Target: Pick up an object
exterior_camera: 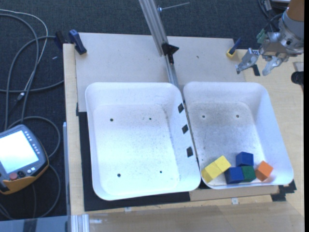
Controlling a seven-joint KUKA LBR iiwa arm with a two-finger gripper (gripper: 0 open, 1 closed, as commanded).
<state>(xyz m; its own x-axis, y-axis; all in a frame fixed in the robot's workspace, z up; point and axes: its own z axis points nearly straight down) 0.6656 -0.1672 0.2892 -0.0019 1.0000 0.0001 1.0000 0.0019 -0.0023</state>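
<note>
The bench point(120, 57) carries two shallow white bins side by side, and as things lie the pick has not begun: every block sits in a bin and the arm is up at the far right, well away from them. The left bin point(96, 129) shows bare speckled floor. The right bin point(270, 115) holds all the candidates, crowded into its near right corner: a yellow block point(216, 167) at the left of the cluster, a blue block point(234, 175) just beside it, a second blue block point(245, 158) behind, a green block point(248, 173) wedged between the blues and an orange block point(263, 170) at the right end. The end effector point(258, 64) hangs over the bench beyond the right bin's far rim, fingers spread apart with nothing between them. What is left, I judge, is the whole job: travel to the near corner, descend, close on one block and lift.
</note>
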